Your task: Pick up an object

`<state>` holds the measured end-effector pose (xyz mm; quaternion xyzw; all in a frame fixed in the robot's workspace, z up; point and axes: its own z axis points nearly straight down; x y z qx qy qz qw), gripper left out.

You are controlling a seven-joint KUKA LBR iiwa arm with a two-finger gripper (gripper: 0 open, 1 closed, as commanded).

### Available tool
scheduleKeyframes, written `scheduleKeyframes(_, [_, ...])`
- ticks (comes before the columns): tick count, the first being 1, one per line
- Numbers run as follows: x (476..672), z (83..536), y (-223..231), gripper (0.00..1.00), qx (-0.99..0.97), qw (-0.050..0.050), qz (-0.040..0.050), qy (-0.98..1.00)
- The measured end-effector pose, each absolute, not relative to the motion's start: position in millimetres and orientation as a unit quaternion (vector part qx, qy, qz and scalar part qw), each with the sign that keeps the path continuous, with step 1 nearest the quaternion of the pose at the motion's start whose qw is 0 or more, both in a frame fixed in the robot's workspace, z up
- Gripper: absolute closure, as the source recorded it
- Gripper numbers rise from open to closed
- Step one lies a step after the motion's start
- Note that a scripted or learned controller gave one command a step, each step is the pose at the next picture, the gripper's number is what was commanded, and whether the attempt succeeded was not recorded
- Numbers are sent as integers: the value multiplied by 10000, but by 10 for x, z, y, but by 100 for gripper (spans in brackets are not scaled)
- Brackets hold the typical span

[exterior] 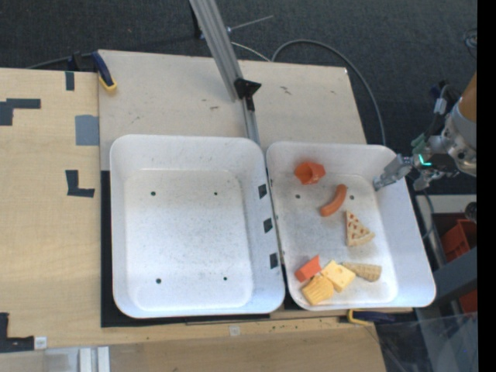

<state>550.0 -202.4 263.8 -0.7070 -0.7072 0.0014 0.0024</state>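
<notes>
The gripper (404,173) hangs over the right bin's (411,281) far right rim, whether its jaws are released I cannot tell, while the sausage (334,200) lies well apart mid-bin, so descending here would probably strike the rim.

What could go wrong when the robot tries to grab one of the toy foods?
The yellow cheese blocks, the orange piece and the cone-shaped piece lie bunched together in the right bin, so the gripper may nudge neighbours or catch two at once. The sausage is thin and curved and might slip out. The pizza slice lies flat, so the grab may slide over it.
</notes>
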Motion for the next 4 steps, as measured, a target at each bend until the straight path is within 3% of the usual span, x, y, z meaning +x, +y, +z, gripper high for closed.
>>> scheduleKeyframes(1, [5509, 2662, -2022, 0, -7064, 3, 3, -7078])
scheduleKeyframes(4, [5380, 956, -2068, 0, -7070, 37, 23, -7072])
